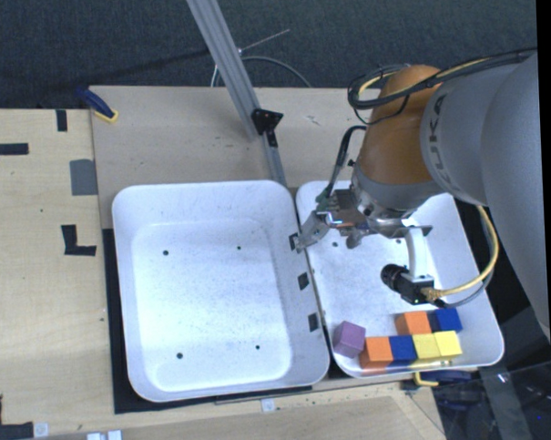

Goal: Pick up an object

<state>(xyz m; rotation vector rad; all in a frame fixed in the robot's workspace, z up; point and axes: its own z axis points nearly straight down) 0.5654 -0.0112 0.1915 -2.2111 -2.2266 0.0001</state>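
1. The gripper (353,222) hangs over the upper part of the right bin (473,251); whether it is spread or pressed together cannot be told.
2. The blocks lie at that bin's near edge: a purple block (350,337), with orange (379,349), blue (403,347) and yellow (438,345) ones beside it.
3. The left bin (131,257) sits alongside on the counter (42,298).

Purple block (351,336), orange, blue, yellow blocks (415,337) clustered at right bin (468,252) near edge.
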